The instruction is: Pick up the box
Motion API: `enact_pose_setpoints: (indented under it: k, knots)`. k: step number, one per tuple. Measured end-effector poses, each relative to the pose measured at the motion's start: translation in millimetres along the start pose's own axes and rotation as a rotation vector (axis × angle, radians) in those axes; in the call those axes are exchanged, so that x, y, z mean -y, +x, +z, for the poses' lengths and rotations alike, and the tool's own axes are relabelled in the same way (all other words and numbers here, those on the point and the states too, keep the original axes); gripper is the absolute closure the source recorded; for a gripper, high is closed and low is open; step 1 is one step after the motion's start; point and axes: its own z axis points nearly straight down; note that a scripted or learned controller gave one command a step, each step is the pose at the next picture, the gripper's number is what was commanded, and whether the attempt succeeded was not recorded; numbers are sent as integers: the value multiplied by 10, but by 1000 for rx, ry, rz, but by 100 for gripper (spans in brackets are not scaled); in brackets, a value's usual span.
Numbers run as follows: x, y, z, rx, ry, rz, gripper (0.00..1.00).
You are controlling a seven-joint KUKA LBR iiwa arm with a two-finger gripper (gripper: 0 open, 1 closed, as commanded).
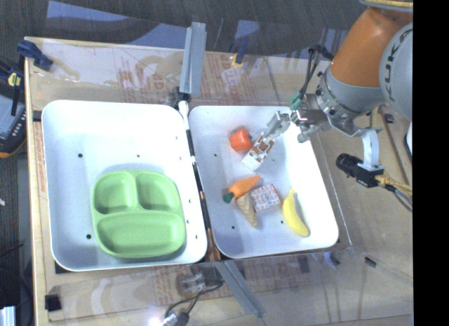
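While the arm hangs over the right bin, these are the points that matter:

Gripper: the gripper [270, 135] sits low at the upper middle of the right bin [319, 177], its fingers pinching a small red-and-white patterned box [260, 150] that juts out below the fingertips.
Box position: just beside the orange-red pepper [240, 139], and I cannot tell whether it has cleared the floor.
Slip risk: the hold looks to be on one end only, so the box could twist or drop on the lift.
Mix-up risk: a second patterned box [265, 197] lies lower down, touching the cone [247, 210] and near the carrot [243, 187] and banana [295, 214].
Hard to read: finger contact is small and blurred.
Cut off: the arm's upper part runs out of the picture.
Left bin: a green tray [139, 214], well apart.
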Motion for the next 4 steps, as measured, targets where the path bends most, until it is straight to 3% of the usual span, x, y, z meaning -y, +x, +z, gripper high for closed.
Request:
enact_pose_setpoints:
  k: [1,2,3,4]
  knots:
    - [321,129,807,0,0,-143,0]
    - [645,-278,1636,0,0,-151,0]
    - [639,-278,1535,2,1,-158,100]
    - [782,177,764,0,-3,-199,100]
